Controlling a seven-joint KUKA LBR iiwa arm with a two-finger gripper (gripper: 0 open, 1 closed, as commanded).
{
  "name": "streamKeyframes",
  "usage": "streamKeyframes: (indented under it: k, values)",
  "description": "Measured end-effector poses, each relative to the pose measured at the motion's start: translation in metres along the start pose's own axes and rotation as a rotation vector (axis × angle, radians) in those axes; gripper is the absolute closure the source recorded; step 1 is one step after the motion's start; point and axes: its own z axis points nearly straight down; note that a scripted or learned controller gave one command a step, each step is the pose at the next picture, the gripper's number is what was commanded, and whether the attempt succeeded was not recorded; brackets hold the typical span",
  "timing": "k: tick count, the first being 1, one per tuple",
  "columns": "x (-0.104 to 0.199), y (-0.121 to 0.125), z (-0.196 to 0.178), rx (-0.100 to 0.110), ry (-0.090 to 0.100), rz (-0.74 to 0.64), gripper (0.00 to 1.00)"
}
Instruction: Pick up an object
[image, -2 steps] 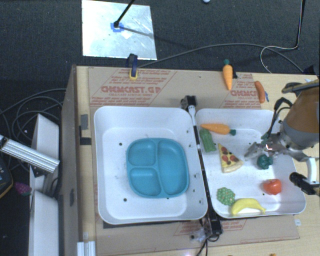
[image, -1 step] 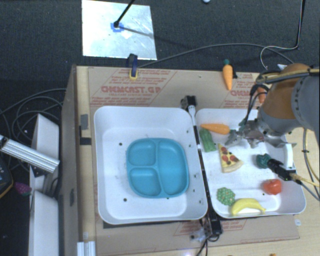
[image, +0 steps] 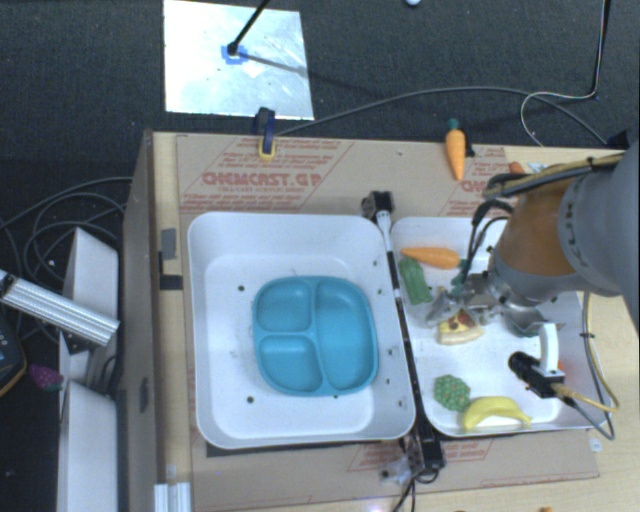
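Low over the right bin (image: 575, 425), the end effector (image: 458, 312) hangs at the upper edge of a pale toy slice (image: 461, 330), a pizza-like wedge with red spots. Its metal tips reach down to the slice, but the wrist hides the gap, so I cannot tell whether they are spread, pressed together, or pinching anything. The grey arm (image: 590, 235) with its orange band comes in from the right and covers the middle of that bin.

The slice seems the likeliest thing to pick, judging from where the tips are. It lies flat on the bin floor, its long axis roughly left to right, with the wider crust end to the right. To take it well, the tips should straddle its short width, go right down to the floor, then close squarely before any lift; a thin flat piece is apt to slip out from under a shallow pinch.

Just to the left of it a green vegetable (image: 414, 281) lies near the bin's left wall, and an orange carrot (image: 432, 256) lies above, pointing right. Nearer the front sit a green bunch (image: 452, 391) and a yellow banana (image: 495, 411), well apart from the tips. The left bin (image: 225, 250) holds a blue divided plate (image: 314, 334). Another carrot (image: 456, 151) rests on the table (image: 300, 180) behind the bins.
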Motion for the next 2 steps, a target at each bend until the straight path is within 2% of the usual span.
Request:
streamKeyframes:
  k: [1,2]
  values:
    - [-0.019,0.072,-0.001,-0.004,-0.002,0.0,0.0]
    - [0.0,0.033,-0.001,-0.001,-0.001,0.002,0.0]
